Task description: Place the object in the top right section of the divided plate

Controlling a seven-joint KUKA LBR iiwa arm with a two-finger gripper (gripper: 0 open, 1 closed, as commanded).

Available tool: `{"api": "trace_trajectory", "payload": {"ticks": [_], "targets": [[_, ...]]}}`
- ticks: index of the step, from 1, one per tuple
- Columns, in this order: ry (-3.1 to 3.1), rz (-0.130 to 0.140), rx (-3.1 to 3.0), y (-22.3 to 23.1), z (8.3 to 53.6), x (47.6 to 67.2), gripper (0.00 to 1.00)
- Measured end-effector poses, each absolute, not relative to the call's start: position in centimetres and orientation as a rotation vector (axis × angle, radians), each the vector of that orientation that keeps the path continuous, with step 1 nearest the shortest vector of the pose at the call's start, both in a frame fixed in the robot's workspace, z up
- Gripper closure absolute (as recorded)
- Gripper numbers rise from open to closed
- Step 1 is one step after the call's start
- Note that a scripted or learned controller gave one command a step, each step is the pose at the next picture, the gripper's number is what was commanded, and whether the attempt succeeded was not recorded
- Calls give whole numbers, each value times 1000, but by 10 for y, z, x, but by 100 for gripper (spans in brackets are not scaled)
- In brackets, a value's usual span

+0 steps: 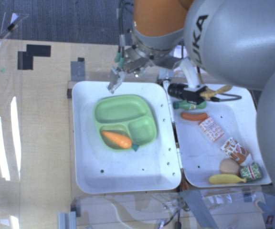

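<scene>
One carrot (116,139) lies in the green plate's (123,109) bottom-left section, left bin (128,175). Gripper (114,86) hovers near bin's top edge w/ nothing between fingers; open or shut, can't tell. Next, prob. descend & grab carrot, then shift it to top-right section.

"KU" — white letters, partly cut off — on grey arm (233,37). No other legible text.

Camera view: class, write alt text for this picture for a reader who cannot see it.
A green divided plate in the left white bin holds an orange carrot in its lower left section. The gripper hangs above the bin's far edge; the right bin holds other toy foods.
</scene>
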State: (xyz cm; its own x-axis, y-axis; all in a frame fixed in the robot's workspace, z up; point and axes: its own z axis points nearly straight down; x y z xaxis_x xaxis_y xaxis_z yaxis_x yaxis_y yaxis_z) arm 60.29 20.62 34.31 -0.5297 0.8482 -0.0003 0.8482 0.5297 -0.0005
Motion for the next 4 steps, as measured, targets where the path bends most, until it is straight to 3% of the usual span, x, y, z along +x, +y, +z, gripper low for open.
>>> {"api": "trace_trajectory", "payload": {"ticks": [1,2,3,4], "targets": [[-2748,1,-1523,206,343,603,0],[-2506,1,-1895,215,384,669,0],[-2506,2,-1894,215,383,669,0],[-2430,2,-1991,208,411,669,0]]}}
